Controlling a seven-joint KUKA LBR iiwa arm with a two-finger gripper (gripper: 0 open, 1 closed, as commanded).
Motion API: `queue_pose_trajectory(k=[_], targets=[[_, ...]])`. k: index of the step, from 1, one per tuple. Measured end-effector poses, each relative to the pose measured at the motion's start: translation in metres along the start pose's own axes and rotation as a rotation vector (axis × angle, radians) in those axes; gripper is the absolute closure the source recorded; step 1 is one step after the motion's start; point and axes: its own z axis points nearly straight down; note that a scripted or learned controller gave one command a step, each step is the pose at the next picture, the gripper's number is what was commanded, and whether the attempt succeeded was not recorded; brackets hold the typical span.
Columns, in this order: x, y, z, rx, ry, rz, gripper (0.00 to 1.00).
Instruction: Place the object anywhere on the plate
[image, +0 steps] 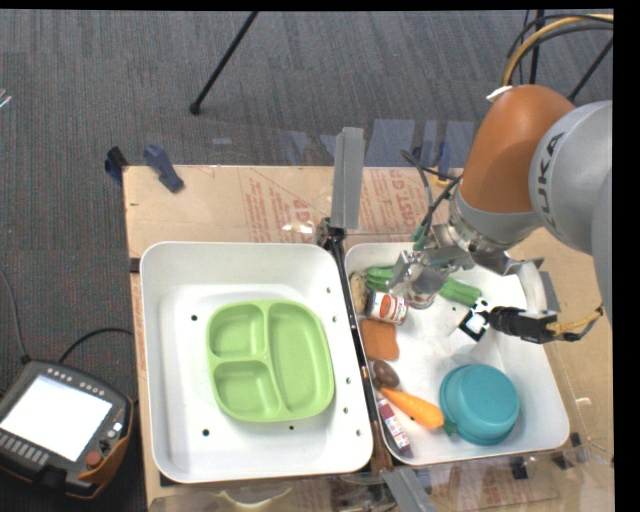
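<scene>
Tool (418, 283) above can (387, 306) (right bin).

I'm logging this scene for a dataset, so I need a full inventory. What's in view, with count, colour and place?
bins: 2, white, side by side on the bench
plate: 1, light green, three compartments, in the left bin
bowl: 1, teal, right bin, near corner
carrot: 1, orange, right bin, beside the bowl
can: 1, small, red and white label, right bin by the divider
brown flat item: 1, just below the can
green item: 1, long, far part of the right bin, partly behind the gripper
handheld screen unit: 1, on the floor, lower left
arm: 1, grey with orange band
gripper: 1, above the far part of the right bin
</scene>
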Motion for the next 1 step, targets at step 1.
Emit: queue_pose_trajectory(k=[1], targets=[[0.0749, -0.0566, 0.012, 0.0, 0.001, -0.082, 1.0]])
